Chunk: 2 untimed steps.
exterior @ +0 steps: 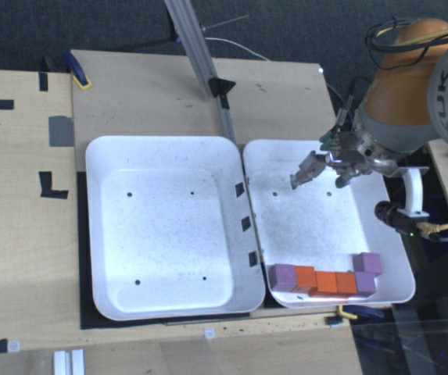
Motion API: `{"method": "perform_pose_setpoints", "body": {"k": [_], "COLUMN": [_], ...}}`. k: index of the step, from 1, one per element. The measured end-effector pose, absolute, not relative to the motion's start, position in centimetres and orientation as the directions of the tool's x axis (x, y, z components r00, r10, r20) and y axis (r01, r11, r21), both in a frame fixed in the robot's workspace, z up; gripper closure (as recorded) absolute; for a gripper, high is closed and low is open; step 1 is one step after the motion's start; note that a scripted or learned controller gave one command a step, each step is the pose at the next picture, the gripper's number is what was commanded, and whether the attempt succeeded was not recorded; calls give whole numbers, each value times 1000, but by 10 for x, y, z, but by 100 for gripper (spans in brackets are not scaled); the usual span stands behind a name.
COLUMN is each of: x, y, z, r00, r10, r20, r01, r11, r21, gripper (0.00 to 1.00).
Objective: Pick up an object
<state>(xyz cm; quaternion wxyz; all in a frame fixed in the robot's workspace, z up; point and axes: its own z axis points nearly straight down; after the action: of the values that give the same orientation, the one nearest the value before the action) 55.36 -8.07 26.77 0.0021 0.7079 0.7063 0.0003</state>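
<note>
Pale wood forms the bench (153, 84), which carries two shallow white bins side by side on a dark mat. The left bin (98, 209) is the wider of the two; the right bin (380, 233) adjoins it, and black clips sit along the seam where their rims meet. The grey arm (407, 92), with its orange band, reaches in from the right over the upper part of the right bin. A slanted metal rail (196, 41) crosses the bench above the bins. The gripper (319, 174) hangs over the upper middle of the right bin, its fingers spread apart with nothing between them. The blocks lie well apart from it, in a row along the bin's near wall (touching one another): a purple block (284, 276), orange blocks (325, 281), and further purple blocks (367, 272) stacked at the right end.
</note>
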Motion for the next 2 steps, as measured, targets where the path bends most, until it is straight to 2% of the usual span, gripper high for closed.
{"method": "perform_pose_setpoints", "body": {"k": [1, 2], "x": [581, 598], "y": [-72, -51], "z": [257, 247], "r00": [-2, -3], "r10": [1000, 1000], "r20": [-1, -1], "r01": [1000, 1000], "r11": [2, 3], "r21": [-1, -2], "gripper": [0, 0]}}
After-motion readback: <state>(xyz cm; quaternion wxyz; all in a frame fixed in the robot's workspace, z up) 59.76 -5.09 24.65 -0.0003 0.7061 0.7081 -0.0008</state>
